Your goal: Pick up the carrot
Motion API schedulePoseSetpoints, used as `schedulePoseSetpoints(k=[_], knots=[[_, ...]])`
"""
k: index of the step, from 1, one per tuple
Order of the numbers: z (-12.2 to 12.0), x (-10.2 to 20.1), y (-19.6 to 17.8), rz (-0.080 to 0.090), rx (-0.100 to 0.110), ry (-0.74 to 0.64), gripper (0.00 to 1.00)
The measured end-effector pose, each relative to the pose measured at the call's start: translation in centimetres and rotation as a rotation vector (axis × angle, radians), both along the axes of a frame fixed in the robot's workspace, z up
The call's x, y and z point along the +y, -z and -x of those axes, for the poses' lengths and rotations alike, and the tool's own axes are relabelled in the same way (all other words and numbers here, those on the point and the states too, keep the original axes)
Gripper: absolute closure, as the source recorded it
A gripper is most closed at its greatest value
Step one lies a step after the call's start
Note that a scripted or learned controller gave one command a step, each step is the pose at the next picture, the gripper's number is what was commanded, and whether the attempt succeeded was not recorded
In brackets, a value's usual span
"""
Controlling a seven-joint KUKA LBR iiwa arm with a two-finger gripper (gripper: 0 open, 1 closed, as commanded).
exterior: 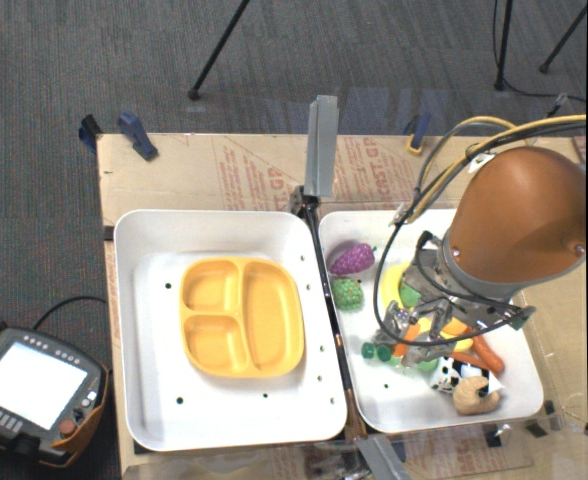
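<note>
The carrot [403, 346] is a thin orange piece with a dark green leafy end [375, 350]. It lies in the right bin [374, 408] near the bin's middle. My gripper [415, 334] hangs low directly over the carrot's orange part, below the big orange band of the arm [519, 218]. Gripper parts cover much of the carrot's body. Whether the carrot is held cannot be made out.
Around the gripper lie purple grapes [352, 259], a green bumpy fruit [348, 293], a yellow piece [388, 283], a red-orange piece [488, 355], a black-and-white toy [450, 376] and a tan lump [474, 396]. A yellow divided plate [242, 316] sits in the left bin [144, 268].
</note>
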State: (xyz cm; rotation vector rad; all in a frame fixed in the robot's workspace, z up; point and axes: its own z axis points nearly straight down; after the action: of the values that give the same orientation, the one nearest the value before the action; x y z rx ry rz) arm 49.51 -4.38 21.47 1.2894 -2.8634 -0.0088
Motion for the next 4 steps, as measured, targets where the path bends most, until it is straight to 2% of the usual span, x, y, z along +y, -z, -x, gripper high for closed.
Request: schedulePoseSetpoints(k=[1,2,3,4], knots=[[0.2,-5.3,-14.9,0.004,-0.015,-0.233,1.00],[2.0,-9.5,-4.4,-0.005,0.002,-0.440,1.00],[2.0,-2.8,2.7,-0.005,0.003,-0.365,1.00],[0.7,-12.9,2.5,-0.001,-0.004,-0.542,1.00]])
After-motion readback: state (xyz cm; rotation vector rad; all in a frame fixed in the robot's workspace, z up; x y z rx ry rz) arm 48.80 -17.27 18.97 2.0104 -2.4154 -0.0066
